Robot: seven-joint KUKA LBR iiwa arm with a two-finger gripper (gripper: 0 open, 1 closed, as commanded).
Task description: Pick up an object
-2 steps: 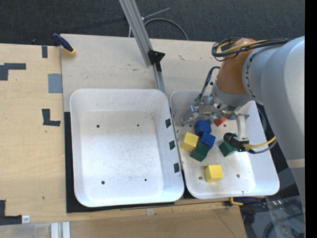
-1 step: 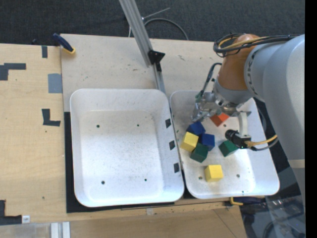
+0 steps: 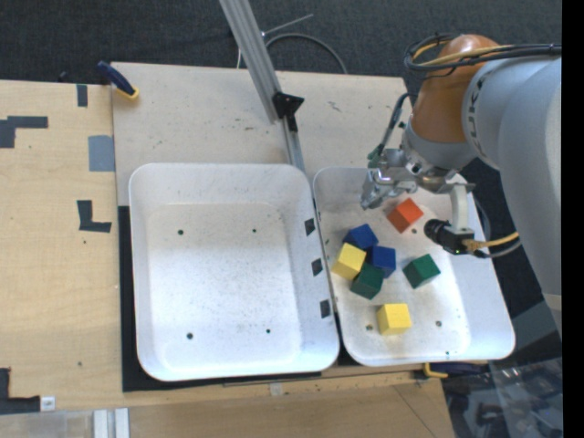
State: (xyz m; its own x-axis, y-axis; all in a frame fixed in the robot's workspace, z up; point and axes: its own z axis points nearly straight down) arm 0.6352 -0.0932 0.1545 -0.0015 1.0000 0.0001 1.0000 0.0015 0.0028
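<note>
Blocks lie scattered in the right bin [image 3: 493, 331] in the camera view, and the gripper [image 3: 378, 190] hangs low over that bin's upper part, just left of the orange block [image 3: 405, 214] and above the blue block [image 3: 362, 236]. Nothing shows between its fingers, and whether they stand wide or narrow I cannot tell from this slant. My judgement is that the approach step is in hand: the arm [image 3: 474, 89] is over the pile but no grasp is made yet. The next move likely calls for settling on one block, probably the orange block or the blue one nearest, lowering around it and closing squarely, since the cluster is tight and a neighbour could be nudged.

Counted: one orange block, two blue blocks (the second [image 3: 383, 258] beside the first), two yellow blocks [image 3: 349, 260] [image 3: 394, 318], two green blocks [image 3: 368, 282] [image 3: 421, 270]; seven in all. Two bins sit on the table [image 3: 55, 245]; the left bin [image 3: 146, 190] holds no blocks.
</note>
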